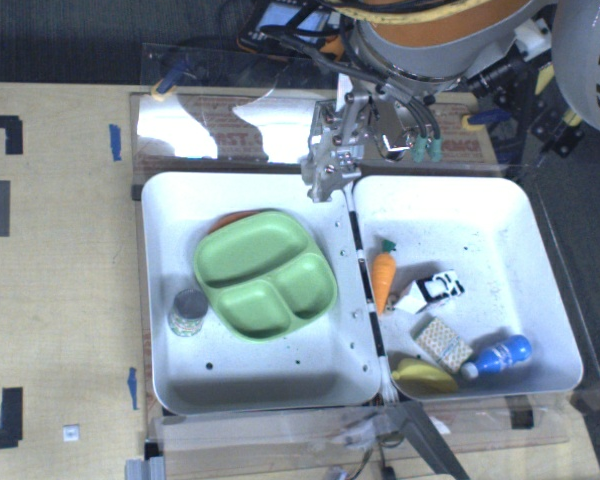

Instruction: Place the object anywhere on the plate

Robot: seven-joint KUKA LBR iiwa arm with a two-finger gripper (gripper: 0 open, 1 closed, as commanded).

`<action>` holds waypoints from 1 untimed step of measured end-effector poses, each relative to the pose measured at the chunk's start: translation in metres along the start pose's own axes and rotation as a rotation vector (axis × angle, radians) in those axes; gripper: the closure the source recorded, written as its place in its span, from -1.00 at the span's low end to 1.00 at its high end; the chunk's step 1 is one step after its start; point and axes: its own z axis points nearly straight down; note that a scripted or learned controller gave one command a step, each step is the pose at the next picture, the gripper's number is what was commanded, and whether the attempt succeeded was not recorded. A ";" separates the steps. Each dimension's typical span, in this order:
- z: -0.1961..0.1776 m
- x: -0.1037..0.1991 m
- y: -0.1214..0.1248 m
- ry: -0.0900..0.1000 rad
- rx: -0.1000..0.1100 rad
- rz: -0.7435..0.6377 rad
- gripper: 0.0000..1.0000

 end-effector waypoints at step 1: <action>0.047 -0.080 0.010 -0.002 -0.001 -0.177 1.00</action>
